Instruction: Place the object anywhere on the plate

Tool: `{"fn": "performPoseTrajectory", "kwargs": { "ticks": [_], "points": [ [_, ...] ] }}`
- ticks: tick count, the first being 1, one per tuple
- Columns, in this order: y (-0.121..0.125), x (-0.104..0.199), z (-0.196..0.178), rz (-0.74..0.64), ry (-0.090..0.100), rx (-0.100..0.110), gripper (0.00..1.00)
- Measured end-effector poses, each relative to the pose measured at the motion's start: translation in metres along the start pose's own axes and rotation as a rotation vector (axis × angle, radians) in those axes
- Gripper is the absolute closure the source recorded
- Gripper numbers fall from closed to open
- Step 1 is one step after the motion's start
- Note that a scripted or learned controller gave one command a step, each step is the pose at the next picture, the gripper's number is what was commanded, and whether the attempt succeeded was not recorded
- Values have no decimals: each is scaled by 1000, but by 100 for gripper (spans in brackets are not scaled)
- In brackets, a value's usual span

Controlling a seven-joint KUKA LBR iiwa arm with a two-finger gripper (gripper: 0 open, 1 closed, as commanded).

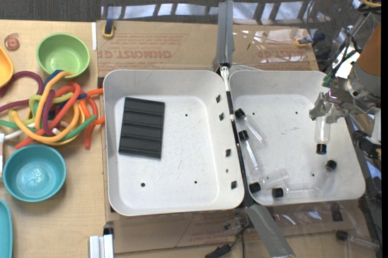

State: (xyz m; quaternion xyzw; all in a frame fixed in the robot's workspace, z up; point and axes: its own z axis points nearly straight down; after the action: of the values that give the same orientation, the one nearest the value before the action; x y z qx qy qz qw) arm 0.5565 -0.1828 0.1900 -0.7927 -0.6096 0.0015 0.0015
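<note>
From the slanted overhead camera, two shallow white bins sit side by side on brown cardboard. The left bin point(115, 148) holds a black ribbed slab point(142, 128) lying flat toward its 9 o'clock side; it may be the plate, though that is not certain. The rest of that bin's floor shows small dark holes.

The right bin point(303, 84) holds several clear plastic tubes with black caps. One tube point(248, 125) lies near the bin's 9 o'clock wall, slanting down toward 5 o'clock, with another capped tube point(248, 151) just below it. More tubes lie along the 6 o'clock edge point(273, 185), with black caps near the bottom wall, and one point(327, 171) rests toward 4 o'clock.

The gripper point(323, 116) hangs over the right bin at about 3 o'clock, on the grey arm with its orange band point(371, 48). A clear tube point(321, 135) with a black cap at its lower end hangs upright directly beneath the metal fingers point(317, 108); whether they actually pinch it, or stand open, cannot be told.

On the cardboard point(157, 48) behind the left bin, upside-down red print reads "CHEMCAST" plus smaller lines too fine to read.

Left of the bins, on a wooden board, are a green bowl point(63, 54) at 11 o'clock, a teal bowl point(34, 172) at 8 o'clock, and a tangle of coloured cords point(51, 110) between them.
</note>
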Motion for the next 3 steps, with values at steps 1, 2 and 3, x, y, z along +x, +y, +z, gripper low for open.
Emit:
{"fn": "performPoseTrajectory", "kwargs": {
  "ticks": [1, 2, 3],
  "points": [
    [-84, 5, 24, -207, 0, -1, 100],
    [36, 20, -22, -237, -1, -4, 100],
    [-15, 2, 66, -645, 0, -3, 100]
  ]
}}
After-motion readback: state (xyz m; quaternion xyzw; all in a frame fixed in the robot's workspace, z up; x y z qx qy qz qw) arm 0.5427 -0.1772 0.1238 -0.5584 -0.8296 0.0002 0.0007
